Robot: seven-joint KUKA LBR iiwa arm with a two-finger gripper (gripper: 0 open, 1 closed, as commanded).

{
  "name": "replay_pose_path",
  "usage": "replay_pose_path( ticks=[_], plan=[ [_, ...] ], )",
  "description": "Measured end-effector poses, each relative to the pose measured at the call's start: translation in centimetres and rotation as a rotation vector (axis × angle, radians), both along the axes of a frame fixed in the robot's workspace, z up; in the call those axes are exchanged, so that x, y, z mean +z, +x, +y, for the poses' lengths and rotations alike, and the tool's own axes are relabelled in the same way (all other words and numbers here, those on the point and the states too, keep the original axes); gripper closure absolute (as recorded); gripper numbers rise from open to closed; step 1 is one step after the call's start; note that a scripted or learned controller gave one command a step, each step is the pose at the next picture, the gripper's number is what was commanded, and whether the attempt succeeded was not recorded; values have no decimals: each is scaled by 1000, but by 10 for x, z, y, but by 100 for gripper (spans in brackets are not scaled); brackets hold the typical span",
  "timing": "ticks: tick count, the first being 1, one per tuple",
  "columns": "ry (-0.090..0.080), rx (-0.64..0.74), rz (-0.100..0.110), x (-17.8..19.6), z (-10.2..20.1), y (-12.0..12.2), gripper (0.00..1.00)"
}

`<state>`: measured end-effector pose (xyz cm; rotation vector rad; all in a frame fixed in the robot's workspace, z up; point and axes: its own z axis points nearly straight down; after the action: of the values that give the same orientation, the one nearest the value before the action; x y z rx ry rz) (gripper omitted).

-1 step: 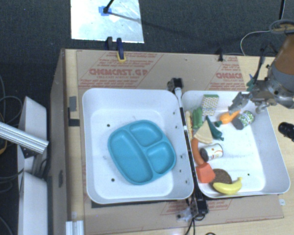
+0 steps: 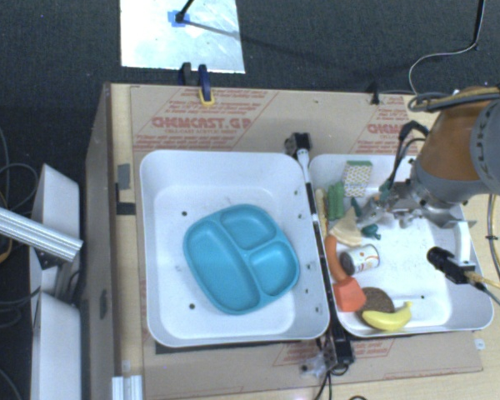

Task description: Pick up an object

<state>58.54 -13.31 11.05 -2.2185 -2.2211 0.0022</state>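
The right bin (image 2: 471, 307) holds several small things. A green and white box (image 2: 357, 176) lies at its far left, with a green piece (image 2: 337, 198) beside it. Below them are a cream wedge (image 2: 347, 230), a small can (image 2: 363, 259) on its side, a thin orange carrot (image 2: 332, 255), an orange-red block (image 2: 348, 294), a brown round piece (image 2: 377, 299) and a yellow banana (image 2: 389, 317). My gripper (image 2: 383, 209) is low in the bin's upper middle, right beside a teal item (image 2: 368, 220) and just above the can.
The left bin (image 2: 162, 182) holds a blue divided plate (image 2: 240, 257). A dark bar (image 2: 310, 198) marks where the two bins meet. The arm (image 2: 458, 152) crosses the right bin's far right corner. Bare white floor (image 2: 417, 248) lies right of the can.
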Motion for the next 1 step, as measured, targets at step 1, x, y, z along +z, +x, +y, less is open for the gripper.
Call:
replay_pose_path(
  ticks=[1],
  plan=[
    [-6,0,-15,-20,23,5,0]
  ],
)
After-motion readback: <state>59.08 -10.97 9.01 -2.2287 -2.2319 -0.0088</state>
